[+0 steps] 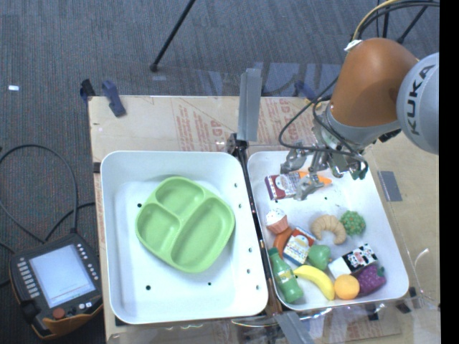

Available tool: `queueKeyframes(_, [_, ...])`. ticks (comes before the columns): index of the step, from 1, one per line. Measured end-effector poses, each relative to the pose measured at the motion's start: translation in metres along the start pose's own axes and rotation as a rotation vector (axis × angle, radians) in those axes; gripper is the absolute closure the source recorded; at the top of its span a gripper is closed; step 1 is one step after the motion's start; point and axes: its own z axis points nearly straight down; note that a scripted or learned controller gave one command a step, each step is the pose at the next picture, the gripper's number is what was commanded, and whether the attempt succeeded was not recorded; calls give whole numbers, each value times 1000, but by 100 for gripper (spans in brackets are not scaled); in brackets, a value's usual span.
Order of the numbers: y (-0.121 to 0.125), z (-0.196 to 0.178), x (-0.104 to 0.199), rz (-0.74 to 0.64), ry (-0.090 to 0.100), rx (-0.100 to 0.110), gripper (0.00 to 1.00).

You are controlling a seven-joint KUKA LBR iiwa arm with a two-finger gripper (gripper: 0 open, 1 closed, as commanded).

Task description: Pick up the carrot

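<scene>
At the near edge of the bench (100, 131), two white bins are set side by side. In the left bin (115, 192), a green divided plate (186, 223) is laid flat, roughly in the middle of the floor. Toy food is crowded into the right bin (384, 224). Along its near edge a green bottle (285, 276) is laid beside the dividing wall, followed by a banana (316, 279), an orange (346, 287) and a bunch of purple grapes (370, 279) at the near right corner. Just behind these, a small carton (296, 248), a green apple (318, 256) and a black and white box (358, 257) are found close together. Further back, an ice cream cone (276, 221) is seen near the dividing wall, a croissant (329, 226) at the middle and a piece of broccoli (352, 223) just beside it towards the right wall. At the far end of this bin, a red and white carton (280, 186) is placed near the far left corner. The carrot (320, 178) is seen as a bit of orange just beside that carton, at the far middle of the bin, directly under the gripper (313, 180). The gripper is lowered over it from the grey and orange arm (369, 81). Whether its jaws are released or clenched cannot be told, as they are blurred and partly hidden.
</scene>
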Motion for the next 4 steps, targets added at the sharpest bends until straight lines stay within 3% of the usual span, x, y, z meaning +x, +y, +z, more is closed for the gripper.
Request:
queueKeyframes(1, [-1,-91,-10,15,1,0,100])
queueKeyframes(2, [-1,-87,-9,15,7,-2,0])
queueKeyframes(3, [-12,86,-1,116,22,-6,0])
queueKeyframes(4, [-12,69,-6,112,8,-3,100])
